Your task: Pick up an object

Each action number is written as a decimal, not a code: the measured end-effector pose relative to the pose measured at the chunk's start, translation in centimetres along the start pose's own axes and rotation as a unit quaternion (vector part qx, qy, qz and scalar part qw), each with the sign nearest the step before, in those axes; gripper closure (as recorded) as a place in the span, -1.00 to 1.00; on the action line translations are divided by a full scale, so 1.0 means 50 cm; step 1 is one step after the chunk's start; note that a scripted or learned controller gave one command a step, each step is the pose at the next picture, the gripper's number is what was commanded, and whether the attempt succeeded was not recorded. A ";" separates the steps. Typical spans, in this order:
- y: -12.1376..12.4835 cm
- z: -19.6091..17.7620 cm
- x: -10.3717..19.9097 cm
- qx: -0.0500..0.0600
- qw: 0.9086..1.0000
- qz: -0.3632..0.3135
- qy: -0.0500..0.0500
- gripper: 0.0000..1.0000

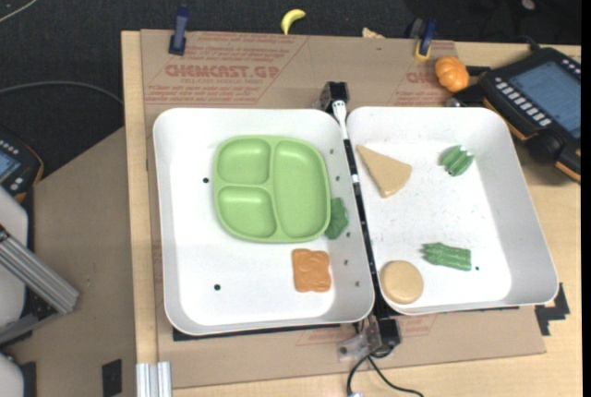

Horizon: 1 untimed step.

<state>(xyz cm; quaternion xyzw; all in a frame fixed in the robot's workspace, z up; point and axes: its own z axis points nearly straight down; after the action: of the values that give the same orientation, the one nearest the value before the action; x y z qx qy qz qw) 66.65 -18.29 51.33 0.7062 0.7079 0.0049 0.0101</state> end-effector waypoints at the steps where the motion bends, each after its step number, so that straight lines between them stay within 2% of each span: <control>1: -0.225 0.178 -0.018 0.016 1.000 0.004 0.005 1.00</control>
<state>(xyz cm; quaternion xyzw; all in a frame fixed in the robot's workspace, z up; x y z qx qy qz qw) 55.58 -19.27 42.19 0.7089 0.7053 -0.0026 -0.0049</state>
